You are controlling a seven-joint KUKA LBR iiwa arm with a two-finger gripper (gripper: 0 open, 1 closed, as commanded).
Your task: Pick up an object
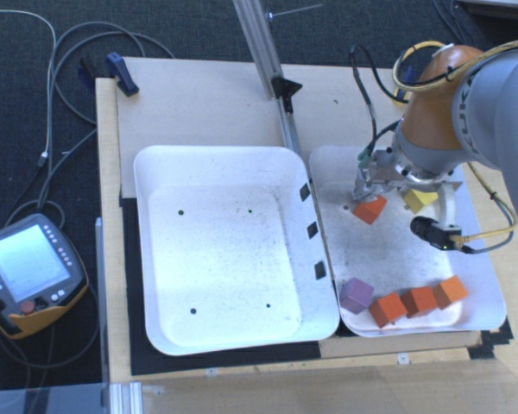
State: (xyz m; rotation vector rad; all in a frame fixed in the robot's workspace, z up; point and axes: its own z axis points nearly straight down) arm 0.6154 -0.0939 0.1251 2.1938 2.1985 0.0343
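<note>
My gripper (369, 190) is over the upper middle of the right bin (328, 166), under the grey arm with its orange band. A small orange block (369, 210) sits tilted right at the gripper's lower end, touching or nearly touching it. I cannot tell whether the block is held or resting on the bin floor. A yellow block (419, 200) lies just right of it, partly hidden by the wrist.
Along the right bin's front edge lie a purple block (356, 294) and three orange blocks (421, 301) in a row. The left bin (155, 171) stands beside it. A metal pole (263, 46) rises behind the bins. Cables (466, 231) hang from the wrist.
</note>
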